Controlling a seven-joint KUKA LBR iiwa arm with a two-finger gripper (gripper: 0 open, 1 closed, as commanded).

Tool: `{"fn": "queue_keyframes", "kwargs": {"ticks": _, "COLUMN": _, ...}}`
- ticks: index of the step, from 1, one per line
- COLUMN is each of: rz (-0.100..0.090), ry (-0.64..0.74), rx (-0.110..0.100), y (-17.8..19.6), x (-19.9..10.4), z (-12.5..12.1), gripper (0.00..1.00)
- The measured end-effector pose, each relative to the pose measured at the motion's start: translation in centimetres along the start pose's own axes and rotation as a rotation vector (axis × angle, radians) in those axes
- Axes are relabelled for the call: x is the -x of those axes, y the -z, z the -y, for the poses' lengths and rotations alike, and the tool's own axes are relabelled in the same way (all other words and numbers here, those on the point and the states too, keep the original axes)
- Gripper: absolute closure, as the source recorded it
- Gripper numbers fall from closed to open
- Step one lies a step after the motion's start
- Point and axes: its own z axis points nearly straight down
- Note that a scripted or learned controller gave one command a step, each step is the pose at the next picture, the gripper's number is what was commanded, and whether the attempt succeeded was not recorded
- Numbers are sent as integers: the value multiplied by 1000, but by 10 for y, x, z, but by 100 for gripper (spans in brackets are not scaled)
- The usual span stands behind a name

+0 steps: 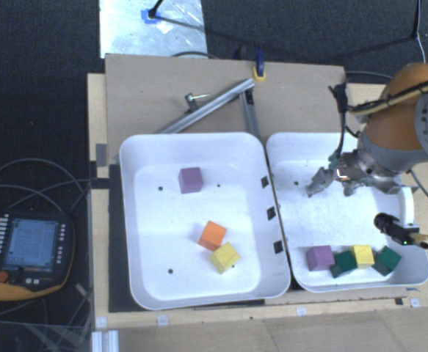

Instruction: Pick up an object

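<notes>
Dark carpet surrounds a bench bearing two white bins. Over the right bin (419,270), the claw (334,182) hangs with fingers spread and nothing between them. Nearer, along that bin's near wall, lie a purple cube (319,257), two green blocks and a yellow cube (363,254). The approach seems in hand; next it must travel nearer, descend and close on one.

Even, bright overhead light; white bins (199,149) look slightly overexposed, blocks cast short soft shadows, and the whole picture is mildly soft.
</notes>
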Motion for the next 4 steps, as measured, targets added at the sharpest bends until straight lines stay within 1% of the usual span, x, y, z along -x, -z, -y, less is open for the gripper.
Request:
{"fn": "queue_keyframes", "kwargs": {"ticks": 1, "rz": 0, "ry": 0, "rx": -1, "y": -60, "x": -5, "z": 6, "gripper": 0}}
{"fn": "queue_keyframes", "kwargs": {"ticks": 2, "rz": 2, "ry": 2, "rx": 8, "y": -45, "x": -5, "z": 4, "gripper": 100}}
{"fn": "queue_keyframes", "kwargs": {"ticks": 3, "rz": 3, "ry": -1, "rx": 11, "y": 4, "x": 5, "z": 3, "gripper": 100}}
{"fn": "queue_keyframes", "kwargs": {"ticks": 4, "rz": 3, "ry": 1, "rx": 12, "y": 55, "x": 6, "z": 1, "gripper": 100}}
